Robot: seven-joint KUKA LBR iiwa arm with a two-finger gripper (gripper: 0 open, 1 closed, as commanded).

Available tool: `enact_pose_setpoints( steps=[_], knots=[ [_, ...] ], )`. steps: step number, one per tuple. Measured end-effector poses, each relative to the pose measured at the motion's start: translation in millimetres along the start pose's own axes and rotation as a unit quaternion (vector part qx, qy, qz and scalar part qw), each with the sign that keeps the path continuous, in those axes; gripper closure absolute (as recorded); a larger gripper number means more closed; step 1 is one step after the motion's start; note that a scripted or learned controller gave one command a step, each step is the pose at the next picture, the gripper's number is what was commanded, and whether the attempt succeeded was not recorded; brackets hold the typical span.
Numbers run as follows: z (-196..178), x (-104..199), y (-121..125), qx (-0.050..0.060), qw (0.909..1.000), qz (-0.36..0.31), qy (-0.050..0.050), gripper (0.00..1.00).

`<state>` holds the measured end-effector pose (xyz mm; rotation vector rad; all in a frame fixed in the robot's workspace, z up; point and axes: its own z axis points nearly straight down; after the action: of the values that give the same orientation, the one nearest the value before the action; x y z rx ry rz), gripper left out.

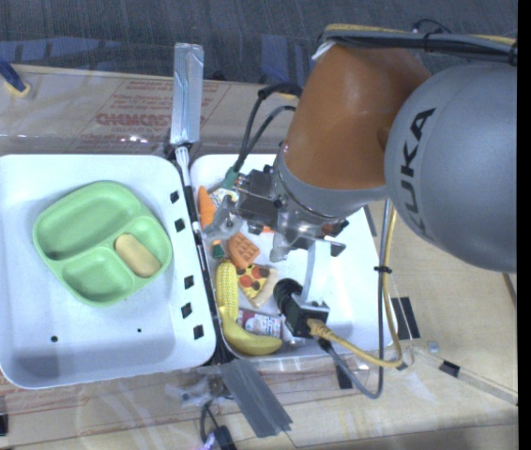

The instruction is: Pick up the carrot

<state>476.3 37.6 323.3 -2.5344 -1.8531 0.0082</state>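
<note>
a: nearest us, the curved yellow banana (251, 342) and the ear of yellow corn (226, 291) crowd the right white bin (364, 279); a drop there could catch either.

b: and the small orange carrot (206, 206)?

a: at the bin's ten o'clock, hard against the wall. a pinch may slip. the grey arm (378, 148) hides the fingers; cannot tell their state.

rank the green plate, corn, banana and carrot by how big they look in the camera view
1. green plate, clearly largest
2. corn and banana, too alike to separate
3. carrot, smallest, though the arm partly hides it
</note>
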Motion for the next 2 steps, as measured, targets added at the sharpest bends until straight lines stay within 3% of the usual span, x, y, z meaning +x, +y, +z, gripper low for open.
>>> enact_pose_setpoints(
  steps=[1, 2],
  knots=[
    [0, 0, 0, 0.0, 1.0, 0.0, 0.0, 0.0],
    [135, -40, 12, 0.002, 0.9977, 0.068, -0.001, 0.0]
  ],
)
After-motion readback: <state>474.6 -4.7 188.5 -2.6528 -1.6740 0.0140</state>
